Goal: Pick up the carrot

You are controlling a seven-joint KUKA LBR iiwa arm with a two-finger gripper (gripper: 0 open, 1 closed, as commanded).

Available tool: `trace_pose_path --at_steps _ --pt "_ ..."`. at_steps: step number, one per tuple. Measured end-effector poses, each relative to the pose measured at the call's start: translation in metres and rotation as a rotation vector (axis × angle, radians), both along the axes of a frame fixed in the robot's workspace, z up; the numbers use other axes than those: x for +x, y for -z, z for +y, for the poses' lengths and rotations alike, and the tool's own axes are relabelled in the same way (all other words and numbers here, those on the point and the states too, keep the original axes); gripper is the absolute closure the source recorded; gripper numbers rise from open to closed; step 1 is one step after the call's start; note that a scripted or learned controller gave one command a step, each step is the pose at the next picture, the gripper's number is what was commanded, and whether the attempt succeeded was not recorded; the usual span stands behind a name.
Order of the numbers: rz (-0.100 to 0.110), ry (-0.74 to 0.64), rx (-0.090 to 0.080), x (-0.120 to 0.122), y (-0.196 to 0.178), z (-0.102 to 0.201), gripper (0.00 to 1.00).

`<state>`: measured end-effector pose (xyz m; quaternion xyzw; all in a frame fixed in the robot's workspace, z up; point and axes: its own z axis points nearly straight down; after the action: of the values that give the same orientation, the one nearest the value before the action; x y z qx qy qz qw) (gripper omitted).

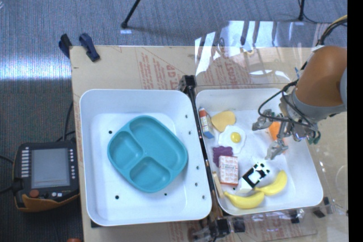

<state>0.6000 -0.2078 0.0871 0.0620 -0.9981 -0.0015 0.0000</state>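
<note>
From my console I see the two shallow white plastic bins side by side on the cardboard-topped bench (pixel 147 65); I take the right bin (pixel 315 187) as my landmark. The left bin (pixel 96 116) touches its left wall and carries a teal three-compartment plastic tray (pixel 147 153). The grey arm with the orange band (pixel 320 79) comes in over the right bin's upper right corner, and its two-finger gripper (pixel 279 136) hangs inside the bin near the right wall with the metal fingers (pixel 277 150) spread apart, nothing clamped between them that I can make out. The orange carrot (pixel 274 129) sits just there in the bin's right half, partly covered by the gripper, close against the fingers; whether they touch it I cannot tell. Along the bin's front wall lie two yellow bananas (pixel 245 199), with a black-and-white block (pixel 256 174) just above them. Toward the bin's centre I see a fried-egg toy (pixel 233 136), a yellow heart-shaped piece (pixel 223 120) behind it, a purple piece (pixel 222 153) and a small red-and-white packet (pixel 228 170) nearer the left wall.
</note>
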Motion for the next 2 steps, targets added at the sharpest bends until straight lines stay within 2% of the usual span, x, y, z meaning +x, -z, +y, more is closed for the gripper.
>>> trace_pose_path --at_steps 1,2 --pt "-0.008 -0.006 0.001 0.004 -0.013 0.003 1.0" --pt "-0.006 0.294 0.0 0.022 -0.068 0.092 1.0"
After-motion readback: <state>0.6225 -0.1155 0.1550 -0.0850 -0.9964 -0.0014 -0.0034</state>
